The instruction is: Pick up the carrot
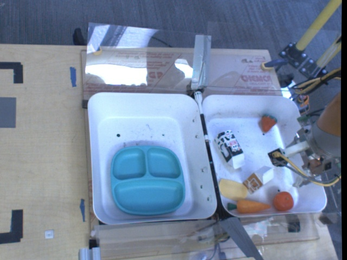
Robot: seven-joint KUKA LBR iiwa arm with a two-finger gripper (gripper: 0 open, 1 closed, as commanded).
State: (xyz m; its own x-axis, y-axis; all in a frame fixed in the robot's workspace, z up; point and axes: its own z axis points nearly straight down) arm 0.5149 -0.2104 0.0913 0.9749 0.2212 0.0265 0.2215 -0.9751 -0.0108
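carrot [252, 206] lies flat at 6 o'clock in right bin [246, 118] | yellow piece [232, 188] at its 10, small box [254, 182] at 12, tomato [283, 200] at 2 (all close by) | gripper [305, 162] at bin's 3 o'clock, apart from carrot, grip impossible to tell

COUNT | white bins: 2 (left bin [95, 145], right bin [245, 103]) | teal divided plate [147, 179]: 1 | carrot [252, 205]: 1 | strawberry [267, 123]: 1 | cow-print milk carton [230, 148]: 1 | round orange-red fruit [283, 201]: 1 | pale yellow fruit piece [232, 188]: 1 | small brown-and-white box [253, 183]: 1 | white block [265, 174]: 1
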